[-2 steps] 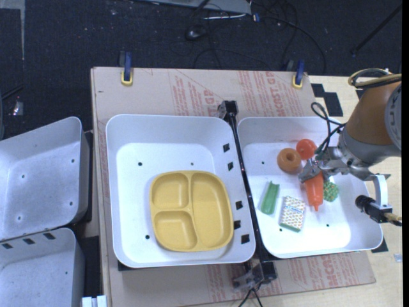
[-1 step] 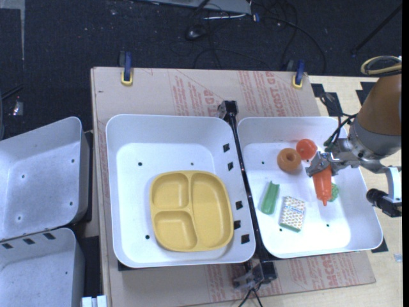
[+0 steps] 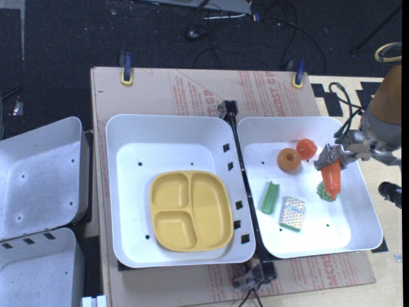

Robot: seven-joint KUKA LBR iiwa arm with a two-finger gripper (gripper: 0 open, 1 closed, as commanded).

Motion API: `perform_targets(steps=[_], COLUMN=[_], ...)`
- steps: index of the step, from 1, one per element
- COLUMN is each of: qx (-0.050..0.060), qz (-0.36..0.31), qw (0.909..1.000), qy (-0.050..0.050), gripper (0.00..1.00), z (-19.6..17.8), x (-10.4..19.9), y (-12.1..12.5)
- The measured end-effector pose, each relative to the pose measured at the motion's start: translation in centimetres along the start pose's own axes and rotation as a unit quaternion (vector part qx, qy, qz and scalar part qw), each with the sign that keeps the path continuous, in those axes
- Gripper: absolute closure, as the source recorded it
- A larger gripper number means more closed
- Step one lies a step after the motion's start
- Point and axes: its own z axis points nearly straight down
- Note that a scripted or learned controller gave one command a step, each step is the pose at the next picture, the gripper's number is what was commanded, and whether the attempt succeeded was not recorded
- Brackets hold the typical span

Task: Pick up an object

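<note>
My gripper [image 3: 330,160] is over the right side of the right bin [image 3: 358,235], reaching in from the right. An orange-red toy carrot [image 3: 331,179] with a green leafy end stretches from the fingertips toward the bin's front. Its upper end sits between the two dark fingers [image 3: 319,162], which are shut on it. Just left of the gripper lie a red tomato [image 3: 306,148] and an orange round fruit [image 3: 289,160]. Toward the front left of the bin are a green pickle [image 3: 270,197] and a small patterned box [image 3: 292,213].
The left bin [image 3: 128,146] holds a yellow divided plate [image 3: 192,210]. A black divider [image 3: 239,171] runs between the two bins. Spare white bins [image 3: 38,171] stand off the bench at the left. Cables cross the dark floor behind.
</note>
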Motion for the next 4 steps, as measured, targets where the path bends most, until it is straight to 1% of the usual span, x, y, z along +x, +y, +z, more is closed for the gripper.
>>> perform_targets(steps=[1, 2, 3, 4], qx=[-0.001, 0.001, 0.002, 0.002], qz=[-0.001, -0.002, -0.001, -0.001], qw=[1.0, 1.0, 1.0, 1.0], qy=[0.0, 0.001, 0.001, 0.001], gripper=[1.0, 1.0, 1.0, 1.0], z=[-6.1, -5.9, -4.7, -5.1], x=[0.5, 5.0, 10.6, 16.0], y=[0.5, 2.8, 4.3, 4.8])
